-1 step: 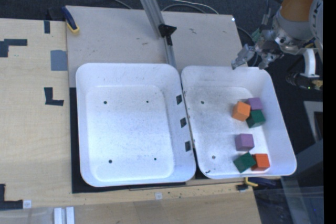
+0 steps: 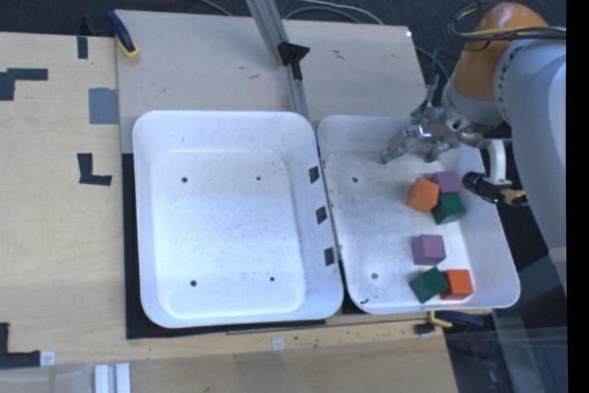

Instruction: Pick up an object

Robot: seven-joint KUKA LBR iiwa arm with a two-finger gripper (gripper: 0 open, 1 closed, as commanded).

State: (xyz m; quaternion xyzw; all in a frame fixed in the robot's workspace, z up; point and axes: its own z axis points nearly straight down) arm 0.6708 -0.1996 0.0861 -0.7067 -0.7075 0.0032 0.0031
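Two shallow white plastic bins sit side by side on a pale wooden bench [image 2: 212,60] above dark carpet. The left bin [image 2: 147,225] shows bare speckled floor. In the right bin [image 2: 368,225], six small blocks cluster toward the right wall: an orange cube [image 2: 423,195], a purple cube [image 2: 448,181], a dark green cube [image 2: 449,208], a second purple cube [image 2: 428,248], a second green cube [image 2: 428,284] and a second orange cube [image 2: 458,283]. The two-finger metal gripper [image 2: 405,147] hangs over the bin's upper part, fingers spread, holding nothing, near the first orange cube. Bare floor lies leftward.
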